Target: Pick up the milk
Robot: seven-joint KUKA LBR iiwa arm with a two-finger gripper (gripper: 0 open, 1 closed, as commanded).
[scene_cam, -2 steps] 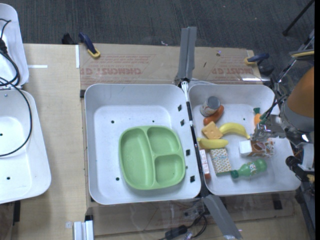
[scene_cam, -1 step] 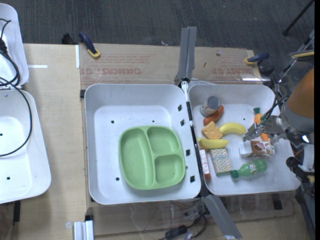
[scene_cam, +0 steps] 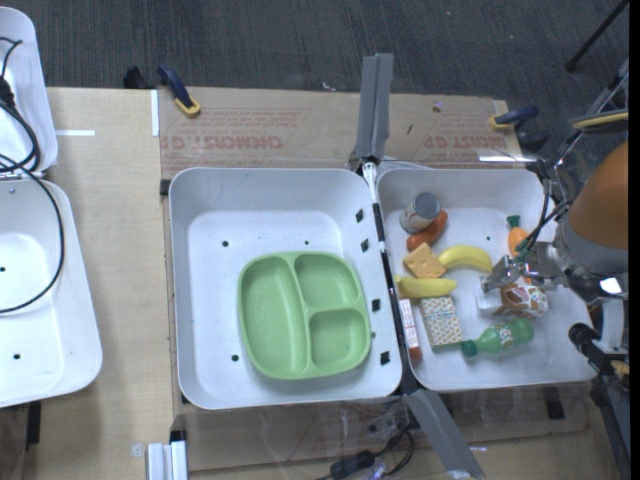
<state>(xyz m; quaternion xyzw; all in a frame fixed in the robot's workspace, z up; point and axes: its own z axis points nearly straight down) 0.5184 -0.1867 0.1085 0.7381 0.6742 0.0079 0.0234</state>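
Gripper (scene_cam: 503, 274), grip state I cannot tell, sits low in the right bin (scene_cam: 470, 206) beside the banana (scene_cam: 466, 258), above the green bottle (scene_cam: 500, 338); the white-and-brown pack (scene_cam: 527, 299) at its right, my presumed milk, risks being nudged aside by an off-centre closure.

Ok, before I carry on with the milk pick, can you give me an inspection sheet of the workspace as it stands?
Surface: two white bins, view-left bin and view-right bin, side by side on a cardboard sheet.
Job's things: milk cannot be told apart among the right bin's items.
Clutter: green divided plate in the left bin; grey can, banana, cheese wedge, green bottle, wrapped packet in the right bin.
Grippers: claw low over the right bin, beside the packet.
Cables: black cable on the white tub at view left.
Surroundings: blue clamps, dark floor.
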